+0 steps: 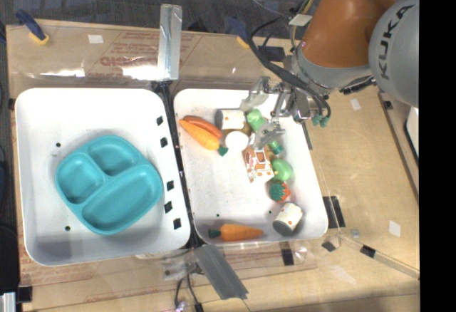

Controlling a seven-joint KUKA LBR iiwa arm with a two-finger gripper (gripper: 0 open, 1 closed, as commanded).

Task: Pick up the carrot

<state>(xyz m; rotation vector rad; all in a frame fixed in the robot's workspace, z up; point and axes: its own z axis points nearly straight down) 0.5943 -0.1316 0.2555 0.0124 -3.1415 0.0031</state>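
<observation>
Gripper (274,115) hangs over right bin's (206,193) upper clutter, likely lining up a pick. Finger state: cannot tell. Carrots lie apart: one upper left (201,132), one at the bottom edge (239,233).

Open floor (214,186) between both carrots

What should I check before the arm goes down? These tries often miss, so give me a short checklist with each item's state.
1. Target choice: not ok. Two carrots lie in the right bin, the upper carrot near its left wall and the lower carrot by its front wall.
2. Hand over a carrot: not ok. It hangs over the cluttered toys to the right of the upper carrot.
3. Upper carrot unobstructed: ok.
4. Lower carrot's room: not ok, close to the wall.
5. Finger opening: cannot tell.
</observation>
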